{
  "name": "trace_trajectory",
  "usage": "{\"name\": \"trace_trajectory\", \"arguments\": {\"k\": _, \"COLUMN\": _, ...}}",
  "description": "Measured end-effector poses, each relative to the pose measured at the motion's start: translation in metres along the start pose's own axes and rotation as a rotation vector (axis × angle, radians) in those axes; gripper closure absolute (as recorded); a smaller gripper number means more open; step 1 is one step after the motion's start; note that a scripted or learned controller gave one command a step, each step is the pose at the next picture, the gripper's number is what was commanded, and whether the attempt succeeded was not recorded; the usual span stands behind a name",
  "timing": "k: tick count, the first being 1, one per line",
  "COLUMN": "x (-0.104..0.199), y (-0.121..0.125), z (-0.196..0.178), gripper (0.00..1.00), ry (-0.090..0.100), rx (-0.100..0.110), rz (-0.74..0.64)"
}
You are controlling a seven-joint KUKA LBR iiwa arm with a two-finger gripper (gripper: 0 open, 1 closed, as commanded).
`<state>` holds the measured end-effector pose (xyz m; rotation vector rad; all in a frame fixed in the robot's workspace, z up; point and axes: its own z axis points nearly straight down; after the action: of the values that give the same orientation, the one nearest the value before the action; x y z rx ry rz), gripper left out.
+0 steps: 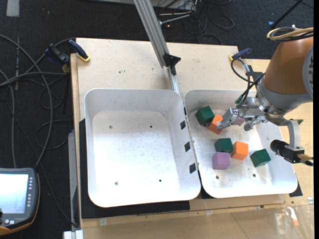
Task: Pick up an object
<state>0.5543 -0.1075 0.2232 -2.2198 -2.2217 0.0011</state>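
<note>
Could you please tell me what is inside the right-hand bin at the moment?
The right bin holds three green blocks, two orange ones and a purple block. The end effector hides part of the far corner.

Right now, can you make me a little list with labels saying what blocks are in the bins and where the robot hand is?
right bin: six blocks
green blocks: three
orange blocks: two
purple block: one, beside the middle green block
left bin: white, speckled floor
gripper: low over the right bin, right next to the upper orange block
block held: cannot tell
</note>
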Motion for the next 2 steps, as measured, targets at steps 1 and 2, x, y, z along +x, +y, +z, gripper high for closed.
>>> {"name": "trace_trajectory", "arguments": {"k": 1, "x": 0.0, "y": 0.0, "z": 0.0, "gripper": 0.0, "ry": 0.0, "rx": -0.001, "rz": 0.001}}
{"name": "trace_trajectory", "arguments": {"k": 2, "x": 0.003, "y": 0.003, "z": 0.044, "gripper": 0.0, "ry": 0.0, "rx": 0.004, "rz": 0.001}}
